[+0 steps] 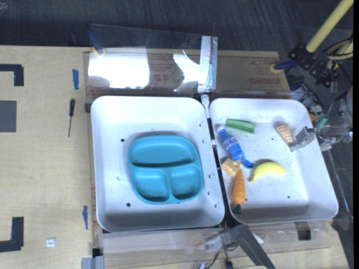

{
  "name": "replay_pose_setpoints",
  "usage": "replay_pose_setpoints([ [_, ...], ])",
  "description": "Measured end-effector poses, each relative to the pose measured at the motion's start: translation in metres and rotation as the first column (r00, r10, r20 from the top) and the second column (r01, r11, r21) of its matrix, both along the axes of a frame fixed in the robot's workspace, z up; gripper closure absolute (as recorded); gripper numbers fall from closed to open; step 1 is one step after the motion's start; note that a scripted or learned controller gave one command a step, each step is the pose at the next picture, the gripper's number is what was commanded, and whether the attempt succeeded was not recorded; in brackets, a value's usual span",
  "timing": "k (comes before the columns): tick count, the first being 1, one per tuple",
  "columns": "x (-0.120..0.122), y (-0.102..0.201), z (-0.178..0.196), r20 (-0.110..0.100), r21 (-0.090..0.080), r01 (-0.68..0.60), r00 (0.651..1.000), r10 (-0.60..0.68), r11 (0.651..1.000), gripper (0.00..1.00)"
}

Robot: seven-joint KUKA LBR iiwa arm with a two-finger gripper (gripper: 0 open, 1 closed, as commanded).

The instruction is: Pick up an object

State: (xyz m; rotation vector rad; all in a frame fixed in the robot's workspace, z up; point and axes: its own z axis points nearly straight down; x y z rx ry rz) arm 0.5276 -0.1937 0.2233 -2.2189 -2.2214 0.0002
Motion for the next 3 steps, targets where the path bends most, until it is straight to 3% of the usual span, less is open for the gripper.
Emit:
replay_pose_setpoints([
  [1, 0.049, -0.015, -0.105, -0.008, 0.002, 0.027, 1.000, -0.027, 1.000, 0.00],
  [2, 0.058, -0.002, -0.135, 0.002, 0.013, 0.324, 0.946, -0.324, 0.946, 0.00],
  [3, 0.058, -0.005, -0.124, 0.007, 0.005, 0.322, 0.947, -0.322, 0.947, 1.00],
])
